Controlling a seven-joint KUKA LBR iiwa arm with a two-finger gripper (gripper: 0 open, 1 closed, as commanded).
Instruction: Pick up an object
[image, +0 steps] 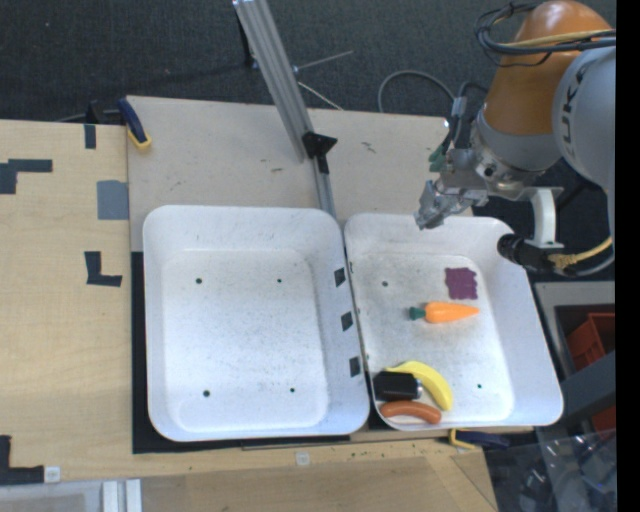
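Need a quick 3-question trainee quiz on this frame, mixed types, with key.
1. True or false: the carrot lies in the left bin.
2. Which item touches the banana? A) purple block B) black object C) carrot
3. Fill in: the hand hovers over the right bin's ____ rim.

Key: 1 false; 2 B; 3 far.
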